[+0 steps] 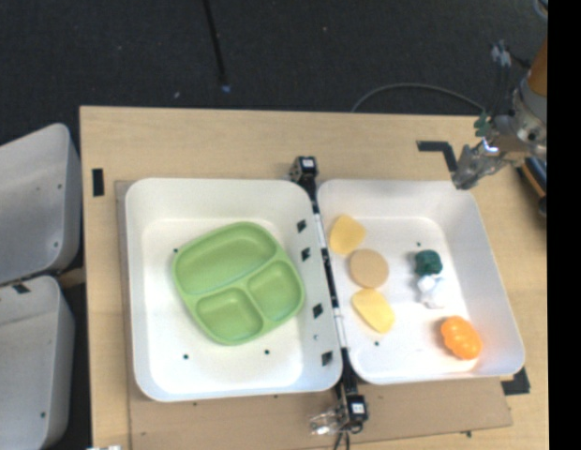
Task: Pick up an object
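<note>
From my seat this looks like the very start of the pick: nothing is lifted and the arm sits clear of both bins.

Nearest me, in the right bin [492, 251], the orange piece [460, 337] lies close to the near right corner, with the pale yellow wedge [374, 309] to its left. Just beyond come the round tan disc [369, 268] and the small dark green piece [426, 262], which has a white bit [430, 292] touching its near side. Farther again is the yellow piece [346, 234], close beside the disc. The left bin [141, 279] holds a green divided tray [238, 281].

Farthest off, past the right bin's far right corner, I see the gripper [469, 169] hanging over the bench, above no object. I cannot tell how far it is open, and I see nothing in it.

I judge the next move calls for swinging inward over the right bin, choosing one piece that stands apart, the orange one perhaps, and descending squarely on it.
</note>
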Motion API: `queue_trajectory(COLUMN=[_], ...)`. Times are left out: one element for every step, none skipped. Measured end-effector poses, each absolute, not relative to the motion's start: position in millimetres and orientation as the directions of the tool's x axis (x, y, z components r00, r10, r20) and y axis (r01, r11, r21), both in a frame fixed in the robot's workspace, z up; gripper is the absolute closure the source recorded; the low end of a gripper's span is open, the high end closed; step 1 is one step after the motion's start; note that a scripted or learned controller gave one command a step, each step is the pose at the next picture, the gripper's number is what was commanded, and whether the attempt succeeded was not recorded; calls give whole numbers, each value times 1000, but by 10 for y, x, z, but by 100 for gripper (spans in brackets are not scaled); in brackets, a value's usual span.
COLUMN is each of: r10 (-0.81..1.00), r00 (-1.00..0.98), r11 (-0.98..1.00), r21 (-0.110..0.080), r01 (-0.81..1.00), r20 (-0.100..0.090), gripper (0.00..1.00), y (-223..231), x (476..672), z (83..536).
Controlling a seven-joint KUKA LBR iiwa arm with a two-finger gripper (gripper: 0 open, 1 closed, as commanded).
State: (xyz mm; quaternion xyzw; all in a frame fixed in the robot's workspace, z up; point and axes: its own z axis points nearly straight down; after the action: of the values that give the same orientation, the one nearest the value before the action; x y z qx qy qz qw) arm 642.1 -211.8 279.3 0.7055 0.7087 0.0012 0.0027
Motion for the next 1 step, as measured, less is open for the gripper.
queue_trajectory(r10=[1000], r00=[-6], r11=[6], r21=[1], r01=[1000], r20=[0], gripper=[100], y=[-1584], x=[6244], z=[2826])
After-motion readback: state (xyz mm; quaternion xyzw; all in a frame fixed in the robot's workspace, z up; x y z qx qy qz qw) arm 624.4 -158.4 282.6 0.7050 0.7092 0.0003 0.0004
